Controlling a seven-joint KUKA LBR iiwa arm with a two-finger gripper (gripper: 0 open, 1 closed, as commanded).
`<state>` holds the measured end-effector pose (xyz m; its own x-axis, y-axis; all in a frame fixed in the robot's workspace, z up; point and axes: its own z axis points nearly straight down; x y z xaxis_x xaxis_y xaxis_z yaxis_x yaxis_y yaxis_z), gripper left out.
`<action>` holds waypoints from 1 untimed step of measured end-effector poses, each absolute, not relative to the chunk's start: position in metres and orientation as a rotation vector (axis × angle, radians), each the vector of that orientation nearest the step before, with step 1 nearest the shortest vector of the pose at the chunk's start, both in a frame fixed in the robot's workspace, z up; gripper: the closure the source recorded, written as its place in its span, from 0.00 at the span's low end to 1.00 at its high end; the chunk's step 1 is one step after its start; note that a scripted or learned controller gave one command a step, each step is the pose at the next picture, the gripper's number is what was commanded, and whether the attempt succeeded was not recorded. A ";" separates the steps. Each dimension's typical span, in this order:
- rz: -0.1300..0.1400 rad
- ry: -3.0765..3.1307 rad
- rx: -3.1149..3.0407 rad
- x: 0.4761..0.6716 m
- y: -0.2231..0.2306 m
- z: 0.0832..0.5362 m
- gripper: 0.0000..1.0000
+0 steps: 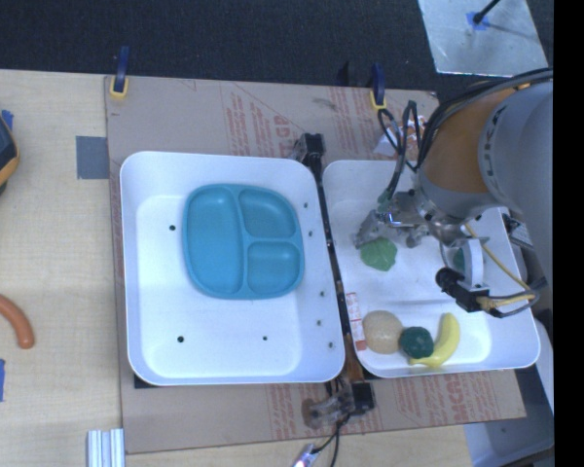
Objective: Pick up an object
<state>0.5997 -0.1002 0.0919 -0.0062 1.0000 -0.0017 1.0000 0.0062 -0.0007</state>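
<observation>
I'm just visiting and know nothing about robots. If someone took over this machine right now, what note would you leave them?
Tool: low in the right bin, right over the green leafy piece; I can't tell if it grips anything.
Right bin's near edge: a beige round piece, a dark green ball, a banana.
Left bin: a blue divided plate.
On the bench, far left: a sausage.
Done: nothing visibly lifted.
Left: pick up one object.

1 fixed camera looks down at a slant on both white bins (136,261) from overhead.
</observation>
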 end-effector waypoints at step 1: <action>-0.006 2.228 2.219 0.592 -0.097 0.092 0.00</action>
<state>0.5916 -0.0967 0.0917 -0.0041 1.0000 -0.0005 1.0000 0.0041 -0.0050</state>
